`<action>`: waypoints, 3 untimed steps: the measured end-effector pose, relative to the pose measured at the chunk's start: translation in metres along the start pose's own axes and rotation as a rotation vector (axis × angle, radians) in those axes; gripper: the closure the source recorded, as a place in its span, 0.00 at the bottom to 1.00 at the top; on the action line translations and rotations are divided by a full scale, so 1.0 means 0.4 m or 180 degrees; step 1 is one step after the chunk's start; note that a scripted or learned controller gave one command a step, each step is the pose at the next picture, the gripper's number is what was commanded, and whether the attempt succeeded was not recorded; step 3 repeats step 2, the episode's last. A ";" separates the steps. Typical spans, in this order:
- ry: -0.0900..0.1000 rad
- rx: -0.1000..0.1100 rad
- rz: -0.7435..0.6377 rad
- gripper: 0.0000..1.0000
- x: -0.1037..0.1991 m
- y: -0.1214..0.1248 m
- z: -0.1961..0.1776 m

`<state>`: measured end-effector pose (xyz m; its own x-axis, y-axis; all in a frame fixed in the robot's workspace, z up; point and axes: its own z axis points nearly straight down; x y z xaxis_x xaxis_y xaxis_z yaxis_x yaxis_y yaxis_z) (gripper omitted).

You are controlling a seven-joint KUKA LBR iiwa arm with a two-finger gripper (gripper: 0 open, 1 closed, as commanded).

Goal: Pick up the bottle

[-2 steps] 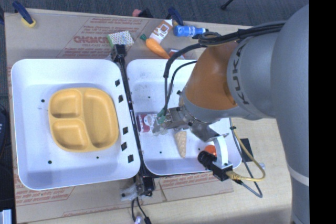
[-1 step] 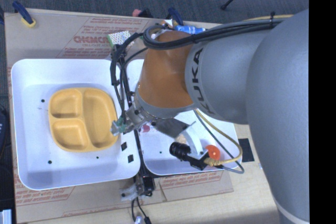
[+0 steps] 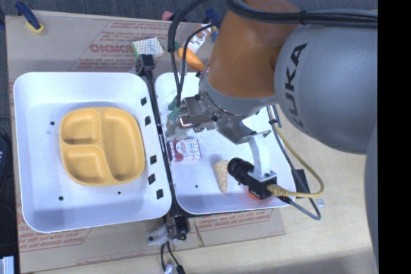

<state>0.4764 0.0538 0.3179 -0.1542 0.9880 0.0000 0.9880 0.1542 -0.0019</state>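
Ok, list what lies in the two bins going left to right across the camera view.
Yellow divided plate in the left bin → small red-and-white packet → pale cone-shaped piece, both in the right bin. The arm covers the rest of that bin.

Link: rounded grey metal arm shell (image 3: 327,83), black "KUKA" lettering
Band: glossy orange wrist collar (image 3: 247,45)
Cables: black, looped

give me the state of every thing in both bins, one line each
yellow three-compartment plastic tray: lying flat in the left white bin, compartments bare
small red and white packet: lying flat in the right white bin, near the divider
pale cone-shaped piece: lying on the right bin floor, apart from the packet
gripper: low over the right bin, just above the packet
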 end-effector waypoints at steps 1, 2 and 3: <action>0.0001 0.0010 -0.0417 1.00 0.022 0.002 0.216; 0.0000 -0.0003 -0.0220 1.00 -0.072 -0.011 0.023; 0.0000 -0.0003 -0.0220 1.00 -0.072 -0.011 0.023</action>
